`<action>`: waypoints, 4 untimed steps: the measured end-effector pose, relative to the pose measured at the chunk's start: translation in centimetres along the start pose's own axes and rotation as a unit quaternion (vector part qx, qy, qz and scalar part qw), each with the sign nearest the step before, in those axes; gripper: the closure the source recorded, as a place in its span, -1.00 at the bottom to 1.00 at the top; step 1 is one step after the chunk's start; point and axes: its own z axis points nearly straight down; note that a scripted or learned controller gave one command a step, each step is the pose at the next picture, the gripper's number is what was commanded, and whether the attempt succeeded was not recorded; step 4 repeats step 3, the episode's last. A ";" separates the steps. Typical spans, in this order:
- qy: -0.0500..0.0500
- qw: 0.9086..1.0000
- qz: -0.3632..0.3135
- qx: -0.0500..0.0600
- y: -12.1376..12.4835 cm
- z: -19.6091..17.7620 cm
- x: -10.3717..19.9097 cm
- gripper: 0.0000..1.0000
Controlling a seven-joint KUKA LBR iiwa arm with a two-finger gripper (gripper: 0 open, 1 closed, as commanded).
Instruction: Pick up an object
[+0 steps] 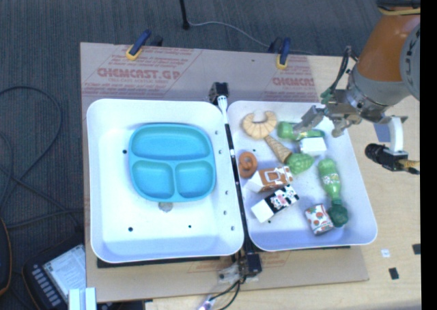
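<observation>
The right bin (362, 186) holds several small objects: a cream shell-shaped pastry (259, 124), a cone (276, 146), a green piece (289, 130), a white block (313, 145), a leafy green item (299, 162), a green bottle (329, 179), a brown donut (247, 162) and a spotted can (317, 220). My gripper (326, 121) hangs over the bin's far right part, just above the white block and the green piece. It is open, and nothing sits between its fingers.
The left bin (109, 220) carries a blue divided plate (172, 162). Between the bins runs a raised rim (232, 165). An orange-and-white box (273, 177), a black-and-white toy (283, 199) and a broccoli piece (339, 215) lie toward the right bin's front.
</observation>
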 end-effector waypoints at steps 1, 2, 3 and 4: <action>0.000 1.000 0.000 0.000 -5.1 10.4 0.5 -1.00; 0.000 1.000 0.001 0.000 -5.2 9.5 0.5 1.00; 0.000 1.000 -0.001 -0.001 -10.8 -1.9 9.0 1.00; 0.000 1.000 -0.001 -0.001 -10.8 -1.9 9.0 1.00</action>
